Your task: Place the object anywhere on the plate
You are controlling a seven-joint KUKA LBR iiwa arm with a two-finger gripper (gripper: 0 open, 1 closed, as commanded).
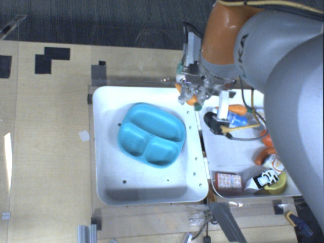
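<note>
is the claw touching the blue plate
Apart. The camera view shows the claw by the divider between the bins, with bare white bin floor between it and the blue plate.

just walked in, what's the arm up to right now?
The grey arm reaches in from the right, and its gripper sits over the divider between the two white bins, with something small and orange at its tip; whether it is truly gripped is hard to tell. The blue sectioned plate lies in the left bin with nothing on it yet. Assorted small items remain in the right bin.
</note>
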